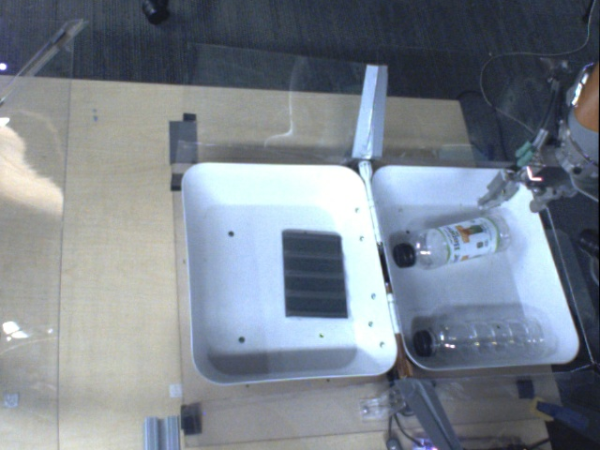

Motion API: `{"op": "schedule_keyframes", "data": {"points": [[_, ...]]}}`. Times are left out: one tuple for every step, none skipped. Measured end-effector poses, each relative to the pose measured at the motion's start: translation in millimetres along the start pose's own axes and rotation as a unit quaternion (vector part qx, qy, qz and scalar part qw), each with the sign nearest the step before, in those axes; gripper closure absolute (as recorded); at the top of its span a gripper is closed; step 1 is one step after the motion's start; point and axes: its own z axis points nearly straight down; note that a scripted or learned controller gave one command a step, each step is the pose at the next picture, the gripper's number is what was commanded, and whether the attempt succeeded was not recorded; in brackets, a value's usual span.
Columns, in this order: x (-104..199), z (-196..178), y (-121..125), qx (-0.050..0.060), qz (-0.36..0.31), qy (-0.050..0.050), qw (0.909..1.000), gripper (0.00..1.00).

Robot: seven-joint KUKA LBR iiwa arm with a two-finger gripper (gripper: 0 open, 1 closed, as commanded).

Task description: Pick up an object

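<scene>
The right white bin holds two clear plastic bottles lying on their sides. One bottle has a green and white label and a black cap pointing left. The other bottle is unlabelled, also black-capped, and lies along the bin's near wall. My gripper hangs over the far right corner of this bin, just above and to the right of the labelled bottle. Its fingers are spread open with nothing between them.
The left white bin has a dark ridged rectangular block lying flat in its middle. A grey metal strip runs back from the gap between the bins. Cables loop behind the arm at the far right.
</scene>
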Motion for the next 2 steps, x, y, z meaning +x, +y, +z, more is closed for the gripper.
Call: {"op": "schedule_keyframes", "data": {"points": [[-42.8, 179.3, 41.3, -0.003, -0.085, -0.001, 0.9964, 0.00], [-27.7, 178.2, -21.2, -0.003, -0.140, -0.001, 0.9902, 0.00]]}}
